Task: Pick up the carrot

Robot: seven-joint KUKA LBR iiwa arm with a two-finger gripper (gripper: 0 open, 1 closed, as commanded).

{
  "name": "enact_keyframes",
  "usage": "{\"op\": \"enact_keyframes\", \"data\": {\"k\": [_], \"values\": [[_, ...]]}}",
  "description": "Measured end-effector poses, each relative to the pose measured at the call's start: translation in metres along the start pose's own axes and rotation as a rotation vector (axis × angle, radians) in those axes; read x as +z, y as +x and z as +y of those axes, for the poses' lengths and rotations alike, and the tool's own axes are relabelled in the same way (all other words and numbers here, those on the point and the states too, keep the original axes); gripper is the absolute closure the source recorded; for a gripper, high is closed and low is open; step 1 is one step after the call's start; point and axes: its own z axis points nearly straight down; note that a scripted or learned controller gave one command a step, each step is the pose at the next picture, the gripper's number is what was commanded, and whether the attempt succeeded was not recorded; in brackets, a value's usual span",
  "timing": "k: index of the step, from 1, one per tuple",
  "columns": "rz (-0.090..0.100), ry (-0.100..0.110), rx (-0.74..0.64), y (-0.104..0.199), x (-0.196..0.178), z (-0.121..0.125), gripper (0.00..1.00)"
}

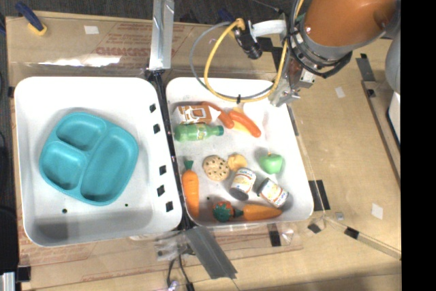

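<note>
The arm [344, 7] is shown over the right bin's [294, 140] far right corner, its jaws [283, 95] near the rim; whether they are open cannot be told. The carrot [191, 193] is seen well away, against the bin's opposite wall. A light, stiff, smooth toy is judged; its mid-body is best gripped. Room is cramped by wall and cookie [215, 167].

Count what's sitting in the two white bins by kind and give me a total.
Carrots: 3
Small jars: 2
Green bottle: 1
Brown carton: 1
Cookie: 1
Green apple: 1
Teal divided plate: 1
Total: 10
</note>
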Motion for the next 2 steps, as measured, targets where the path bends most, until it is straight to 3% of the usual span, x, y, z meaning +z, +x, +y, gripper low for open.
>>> {"op": "enact_keyframes", "data": {"k": [2], "values": [[0.003, 0.002, 0.002, 0.0104, -0.0009, -0.0016, 1.00]]}}
